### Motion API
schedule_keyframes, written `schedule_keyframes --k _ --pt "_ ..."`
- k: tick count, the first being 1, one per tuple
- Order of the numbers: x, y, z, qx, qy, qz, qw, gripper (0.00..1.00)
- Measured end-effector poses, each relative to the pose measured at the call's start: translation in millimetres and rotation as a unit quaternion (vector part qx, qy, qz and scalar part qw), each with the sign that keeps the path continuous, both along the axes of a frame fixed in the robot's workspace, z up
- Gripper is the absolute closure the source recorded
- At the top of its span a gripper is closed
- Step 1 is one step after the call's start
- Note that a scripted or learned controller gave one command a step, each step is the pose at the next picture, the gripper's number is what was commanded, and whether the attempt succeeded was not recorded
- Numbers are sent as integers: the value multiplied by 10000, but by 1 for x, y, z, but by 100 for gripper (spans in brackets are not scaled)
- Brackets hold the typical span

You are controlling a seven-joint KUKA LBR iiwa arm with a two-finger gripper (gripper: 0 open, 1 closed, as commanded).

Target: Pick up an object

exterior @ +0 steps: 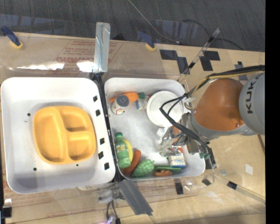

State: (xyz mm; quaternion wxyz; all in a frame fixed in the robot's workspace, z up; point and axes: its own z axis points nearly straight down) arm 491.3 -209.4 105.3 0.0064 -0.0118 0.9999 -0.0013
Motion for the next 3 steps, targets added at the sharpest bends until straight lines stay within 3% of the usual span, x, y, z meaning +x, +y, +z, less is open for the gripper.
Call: schedule_keyframes --k 1,2,3 --pt "23 118 -14 27 62 113 9999 100" --pt "78 125 158 -6 7 516 9987 100" --pt "166 101 166 1 52 939 9956 100"
